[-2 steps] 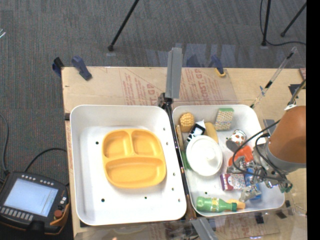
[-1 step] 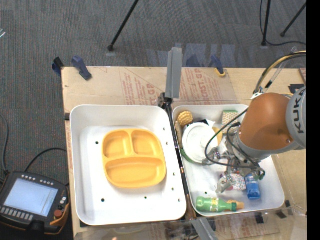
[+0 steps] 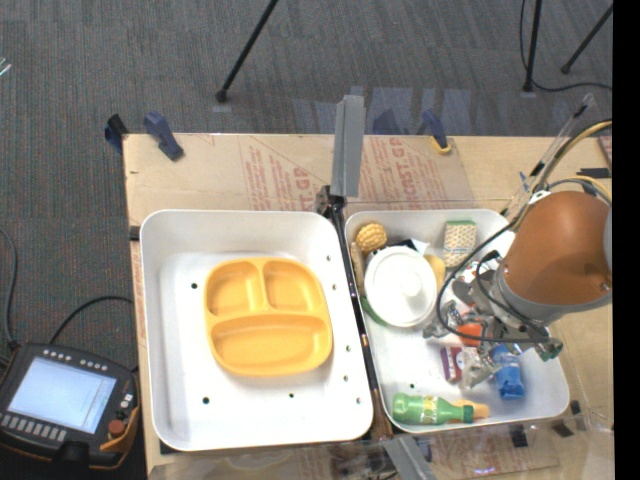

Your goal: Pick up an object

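Below, two white bins are seen side by side on the bench. The left bin [image 3: 160, 318] is taken up by one yellow divided plate [image 3: 268, 315] near its middle, with wide bare floor left along every wall. The right bin [image 3: 555, 388] is crowded. One white bowl [image 3: 402, 285] lies against its left wall, with a tan ball [image 3: 371, 236] at the far left corner and a pale checked packet [image 3: 459, 238] by the far wall. One green bottle [image 3: 432, 408] lies on its side along the near wall. One blue object [image 3: 509, 381] lies just beside the gripper [image 3: 487, 345], near the near right corner, with small red and white pieces close by.

The arm [image 3: 560, 253] is hung over the bin's right half, so little free floor is left there. Whether the gripper's fingers are apart or together cannot be told.

Red printing is seen on the cardboard [image 3: 280, 173] at the bench's far edge, but it cannot be read.
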